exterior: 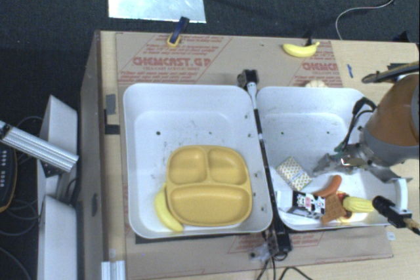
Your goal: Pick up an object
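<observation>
Gripper (338, 164) poised in the right bin (308, 101).
It is hung just above the toy hot dog (327, 187), presumably for a grasp; finger spread cannot be told.

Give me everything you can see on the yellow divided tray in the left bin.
The yellow divided tray looks like matte moulded plastic with rounded corners. It has three compartments: two small ones at the far side and one wide one at the near side, all holding nothing. It lies flat and upright in the near half of the left bin, slightly rotated. A banana lies against its near-left corner.
</observation>
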